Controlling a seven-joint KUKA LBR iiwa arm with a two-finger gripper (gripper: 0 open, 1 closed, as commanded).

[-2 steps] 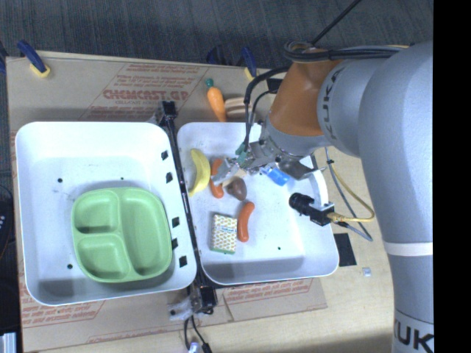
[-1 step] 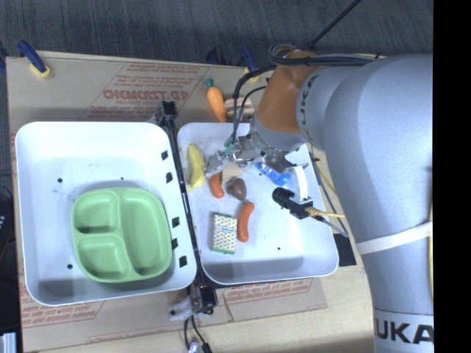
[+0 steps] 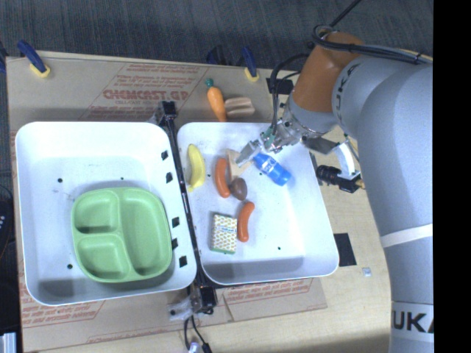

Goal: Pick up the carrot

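Note:
The carrot, orange with a small green top, lies on the cardboard just behind the right bin's back rim, outside both bins. My gripper hangs low inside the right bin near its back, over a beige wedge and beside a blue bottle. It is to the right of the carrot and nearer the camera, apart from it. Nothing shows as held.
A tan block lies right beside the carrot. The right bin holds a banana, two orange-red sausages, a brown lump and a waffle square. A green divided plate sits in the left bin.

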